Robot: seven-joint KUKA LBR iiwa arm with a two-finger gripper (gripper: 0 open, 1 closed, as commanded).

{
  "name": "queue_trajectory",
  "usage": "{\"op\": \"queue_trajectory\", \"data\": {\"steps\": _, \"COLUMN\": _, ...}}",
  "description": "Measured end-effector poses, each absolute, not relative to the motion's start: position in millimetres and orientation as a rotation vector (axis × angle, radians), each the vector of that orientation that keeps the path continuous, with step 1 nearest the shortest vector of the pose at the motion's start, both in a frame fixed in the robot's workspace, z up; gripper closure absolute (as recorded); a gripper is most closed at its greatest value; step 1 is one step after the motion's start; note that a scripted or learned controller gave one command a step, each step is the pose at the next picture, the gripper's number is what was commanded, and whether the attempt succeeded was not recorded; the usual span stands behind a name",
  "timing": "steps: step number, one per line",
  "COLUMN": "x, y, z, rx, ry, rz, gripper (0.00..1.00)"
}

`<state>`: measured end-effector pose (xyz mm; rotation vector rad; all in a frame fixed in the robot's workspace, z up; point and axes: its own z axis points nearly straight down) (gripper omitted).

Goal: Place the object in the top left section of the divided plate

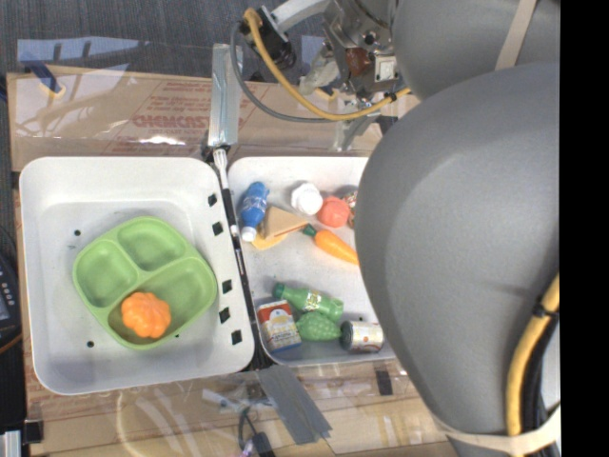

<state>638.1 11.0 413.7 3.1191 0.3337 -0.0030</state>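
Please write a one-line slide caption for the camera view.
Orange toy fruit sits in the green divided plate's large lower section, left bin; toy groceries fill the right bin.

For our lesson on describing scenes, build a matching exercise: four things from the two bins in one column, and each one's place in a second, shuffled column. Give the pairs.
Things:
1. orange fruit
2. blue bottle
3. green bottle
4. small can

Places:
A. right bin, top left, next to the divider
B. right bin, bottom, next to the grey arm
C. left bin, on the green plate, bottom section
D. right bin, lower middle, above the red box

Pairs: 1-C, 2-A, 3-D, 4-B
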Motion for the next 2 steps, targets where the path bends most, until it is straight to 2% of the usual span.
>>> {"op": "queue_trajectory", "data": {"steps": 1, "x": 638.9, "y": 11.9, "z": 422.7, "rx": 3.115, "ry": 0.344, "rz": -0.006, "gripper": 1.0}}
{"op": "queue_trajectory", "data": {"steps": 2, "x": 639.7, "y": 12.6, "z": 431.5, "rx": 3.111, "ry": 0.353, "rz": -0.008, "gripper": 1.0}}
